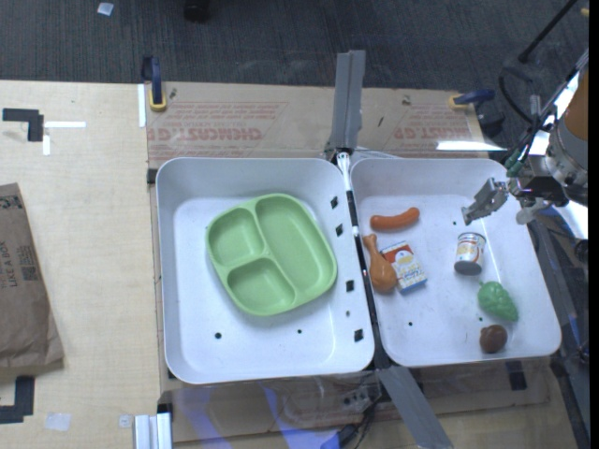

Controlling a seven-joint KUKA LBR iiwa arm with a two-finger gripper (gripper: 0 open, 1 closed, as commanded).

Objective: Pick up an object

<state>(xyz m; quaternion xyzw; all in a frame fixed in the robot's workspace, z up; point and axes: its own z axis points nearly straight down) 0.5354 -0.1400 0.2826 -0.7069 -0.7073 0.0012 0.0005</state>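
Observation:
The right bin (440, 344) holds several small items: an orange sausage (395, 219), a brown drumstick (379, 263), a small red and white box (405, 267), a little tin can (470, 252), a green lumpy piece (497, 300) and a brown round piece (493, 338). My gripper (505, 204) hangs over the bin's far right part, just above and right of the can. Its two fingers stand apart, open, with nothing between them.
A green divided plate (271, 253) lies in the left bin (187, 344). A raised divider (356, 251) separates the two bins. A brown paper bag (23, 279) lies on the bench at the far left. Cables and a stand crowd the right edge.

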